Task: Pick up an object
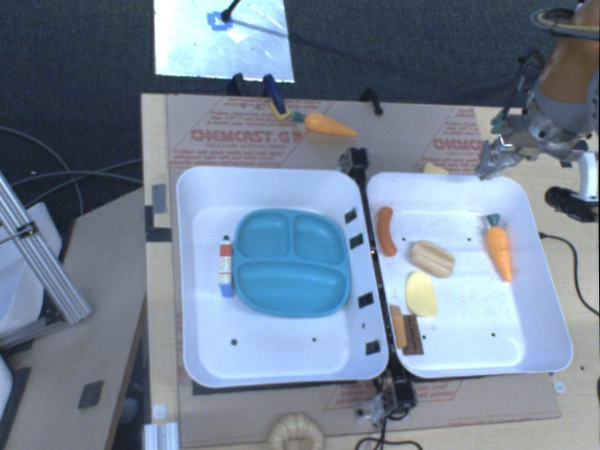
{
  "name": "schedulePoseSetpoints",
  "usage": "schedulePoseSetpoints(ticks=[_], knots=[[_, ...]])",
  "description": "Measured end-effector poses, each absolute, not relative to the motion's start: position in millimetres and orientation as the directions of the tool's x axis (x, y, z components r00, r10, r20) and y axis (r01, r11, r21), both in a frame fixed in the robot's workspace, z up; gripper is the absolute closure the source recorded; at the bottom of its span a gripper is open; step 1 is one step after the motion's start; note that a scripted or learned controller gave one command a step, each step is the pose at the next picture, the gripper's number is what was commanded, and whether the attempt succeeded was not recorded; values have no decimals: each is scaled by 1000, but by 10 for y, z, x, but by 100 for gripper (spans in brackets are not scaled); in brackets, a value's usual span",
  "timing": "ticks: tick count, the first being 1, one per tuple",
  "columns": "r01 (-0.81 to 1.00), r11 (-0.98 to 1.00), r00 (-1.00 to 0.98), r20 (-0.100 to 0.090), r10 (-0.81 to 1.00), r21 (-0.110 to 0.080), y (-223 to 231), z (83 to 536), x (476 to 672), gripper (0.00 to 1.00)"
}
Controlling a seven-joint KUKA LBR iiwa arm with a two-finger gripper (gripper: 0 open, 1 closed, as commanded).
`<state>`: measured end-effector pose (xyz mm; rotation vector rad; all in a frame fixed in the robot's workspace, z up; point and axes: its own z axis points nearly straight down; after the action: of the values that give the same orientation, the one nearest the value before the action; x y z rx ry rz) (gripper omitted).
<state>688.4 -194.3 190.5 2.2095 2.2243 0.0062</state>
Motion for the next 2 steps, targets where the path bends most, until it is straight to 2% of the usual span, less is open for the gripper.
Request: schedulePoseSetpoints(ticks=[1,2], knots=[[1000,7,-7,-2,1000,7,-1944,2277,6899,100],[1000,7,-7,0,1000,2,-1442,2379,6761,100]])
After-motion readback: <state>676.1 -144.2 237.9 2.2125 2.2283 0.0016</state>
